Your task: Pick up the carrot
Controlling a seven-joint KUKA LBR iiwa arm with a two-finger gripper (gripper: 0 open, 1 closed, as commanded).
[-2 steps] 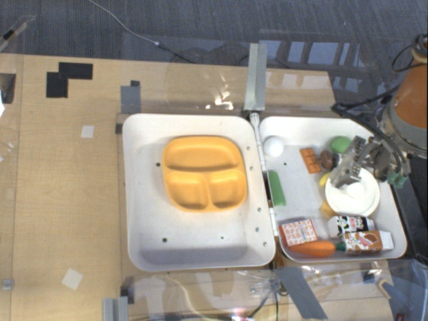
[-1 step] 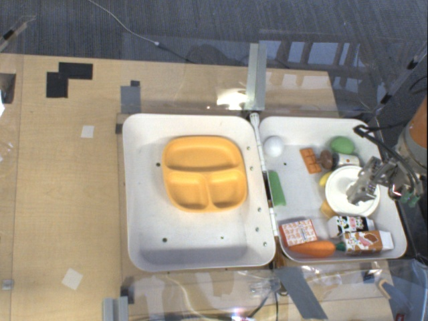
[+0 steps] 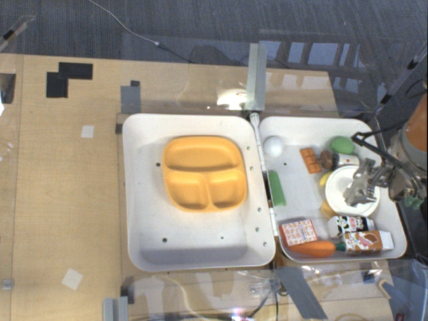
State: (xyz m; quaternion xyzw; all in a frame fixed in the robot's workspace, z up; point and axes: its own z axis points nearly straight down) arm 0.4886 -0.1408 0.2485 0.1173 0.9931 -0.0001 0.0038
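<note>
1. Camera view, gripper [image 3: 360, 196]: sits over the right bin [image 3: 401, 236], above a white round plate [image 3: 336, 191]. Metallic fingers point down and left toward the plate's right half.
2. Finger state: can't tell if released or clenched; the tips blur into the plate, and nothing is visibly between them. Contact with the plate also can't be judged from this angle.
3. Arm [image 3: 411, 146]: comes in from the right edge, orange band visible at the edge, dark cables looped above the wrist.
4. Carrot [image 3: 313, 249]: lies flat along the near wall of the right bin, long axis roughly left-right, orange body with a darker green end toward the right. Well apart from the gripper.
5. Carrot neighbours: small red-and-white patterned box [image 3: 299, 232] just behind it, touching or nearly so; a carton [image 3: 364, 241] with brown and white print just beside its green end.
6. Other items in the right bin: white ball [image 3: 273, 146] at the far left corner, green bar [image 3: 275, 187] along the left wall, orange waffle-like block [image 3: 310, 160], green rounded object [image 3: 342, 144] near the far wall, yellow piece [image 3: 325, 179] peeking out at the plate's left edge.
7. Left bin [image 3: 144, 246]: holds a yellow divided tray [image 3: 204, 172], three compartments, roughly centred.
</note>
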